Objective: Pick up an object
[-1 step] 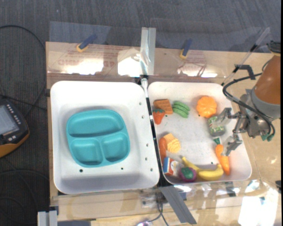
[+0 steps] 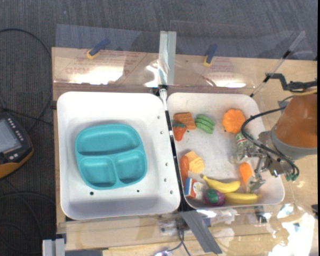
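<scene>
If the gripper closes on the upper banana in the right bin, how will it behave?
The banana looks like smooth, glossy toy plastic, so probably light and stiff, but apt to slip between fingers. Its curved shape may pivot or swing if pinched off-centre. It lies close against a second banana and a purple toy, so pushing it would likely nudge those too.

right bin (image 2: 213, 97) toy-crowded, middle floor open
</scene>
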`<state>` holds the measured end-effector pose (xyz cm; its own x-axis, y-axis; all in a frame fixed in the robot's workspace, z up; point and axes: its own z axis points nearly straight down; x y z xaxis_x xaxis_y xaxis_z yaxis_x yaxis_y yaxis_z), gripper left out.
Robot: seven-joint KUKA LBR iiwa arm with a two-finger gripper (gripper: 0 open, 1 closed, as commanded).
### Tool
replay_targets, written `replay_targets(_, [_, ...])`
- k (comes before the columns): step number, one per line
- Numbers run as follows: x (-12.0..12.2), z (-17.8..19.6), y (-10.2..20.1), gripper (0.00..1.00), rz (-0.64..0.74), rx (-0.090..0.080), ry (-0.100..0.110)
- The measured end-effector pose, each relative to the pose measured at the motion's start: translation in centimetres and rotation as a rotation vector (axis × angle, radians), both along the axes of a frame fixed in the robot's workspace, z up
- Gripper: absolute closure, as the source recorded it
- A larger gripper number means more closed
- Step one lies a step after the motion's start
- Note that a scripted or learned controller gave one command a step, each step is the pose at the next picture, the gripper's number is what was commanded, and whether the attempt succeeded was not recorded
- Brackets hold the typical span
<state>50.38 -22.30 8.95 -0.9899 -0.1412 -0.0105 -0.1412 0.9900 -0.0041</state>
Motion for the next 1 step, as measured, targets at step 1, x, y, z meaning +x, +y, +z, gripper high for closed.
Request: replay_targets(1, [0.17,0.77,-0.01,1.00,0.001,-0.004,0.001])
